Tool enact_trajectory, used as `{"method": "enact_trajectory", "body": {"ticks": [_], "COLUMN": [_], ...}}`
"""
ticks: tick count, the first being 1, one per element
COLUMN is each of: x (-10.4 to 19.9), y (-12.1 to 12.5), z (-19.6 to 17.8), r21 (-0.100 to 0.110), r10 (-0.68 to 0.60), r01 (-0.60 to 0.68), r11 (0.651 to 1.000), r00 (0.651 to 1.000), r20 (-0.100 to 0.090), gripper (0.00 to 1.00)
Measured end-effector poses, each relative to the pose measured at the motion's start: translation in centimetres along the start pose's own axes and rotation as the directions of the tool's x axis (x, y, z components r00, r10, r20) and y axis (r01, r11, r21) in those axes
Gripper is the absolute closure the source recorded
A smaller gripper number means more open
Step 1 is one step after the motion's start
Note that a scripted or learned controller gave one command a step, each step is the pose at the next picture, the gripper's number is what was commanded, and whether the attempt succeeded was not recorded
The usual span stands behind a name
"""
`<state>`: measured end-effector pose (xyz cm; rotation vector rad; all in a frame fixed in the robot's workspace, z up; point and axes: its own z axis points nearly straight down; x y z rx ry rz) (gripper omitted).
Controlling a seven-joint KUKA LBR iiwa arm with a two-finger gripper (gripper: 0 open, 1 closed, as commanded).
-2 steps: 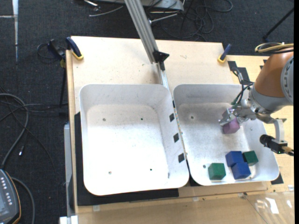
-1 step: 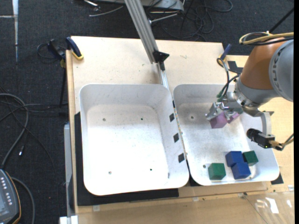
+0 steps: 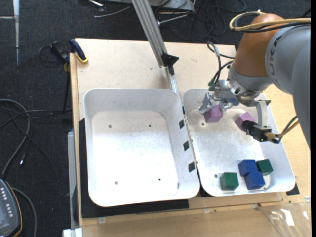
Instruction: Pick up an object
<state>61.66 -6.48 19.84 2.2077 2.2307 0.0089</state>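
Pincer pinching a purple block, above the right bin

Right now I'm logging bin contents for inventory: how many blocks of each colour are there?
Purple blocks: 2, one at the gripper
Blue blocks: 2
Green blocks: 2
Total: 6, all over the right bin

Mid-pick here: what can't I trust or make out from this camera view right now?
- Gripper: wrist and arm cover it from above; whether it truly clamps the purple block is unclear.
- Second purple block: partly hidden by gripper hardware.
- Right bin: its far right part lies under the arm.
- Blue blocks and the dark green block: bunched together, so contact between them is uncertain.
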Motion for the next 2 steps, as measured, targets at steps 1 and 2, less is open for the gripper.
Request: {"method": "enact_trajectory", "body": {"ticks": [1, 2], "x": [7.4, 11.5], "y": [-1.8, 0.9], "z": [-5.0, 0.7], "r21": [0.002, 0.01], "r10": [0.0, 0.004], "r01": [0.0, -0.004], "r11": [1.0, 1.0], "r00": [1.0, 1.0], "r20": [-0.002, 0.002], "gripper": [1.0, 1.0]}}
